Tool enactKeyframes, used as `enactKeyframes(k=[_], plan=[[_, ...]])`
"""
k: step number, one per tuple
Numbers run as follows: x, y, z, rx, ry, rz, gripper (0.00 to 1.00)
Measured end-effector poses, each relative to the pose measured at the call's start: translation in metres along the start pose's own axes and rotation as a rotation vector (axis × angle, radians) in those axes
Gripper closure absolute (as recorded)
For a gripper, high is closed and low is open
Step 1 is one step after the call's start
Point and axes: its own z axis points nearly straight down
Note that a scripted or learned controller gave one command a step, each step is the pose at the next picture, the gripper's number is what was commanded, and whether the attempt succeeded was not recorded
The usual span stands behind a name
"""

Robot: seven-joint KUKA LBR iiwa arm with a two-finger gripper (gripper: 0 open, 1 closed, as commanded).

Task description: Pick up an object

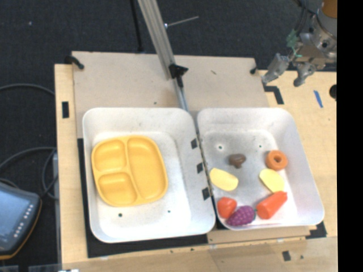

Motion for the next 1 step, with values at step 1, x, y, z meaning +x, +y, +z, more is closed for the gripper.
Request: enactKeyframes(k=[1], plan=[[0.0413, -0.0302, 0.1674, 0.008, 0.004, 0.000, 0.00]])
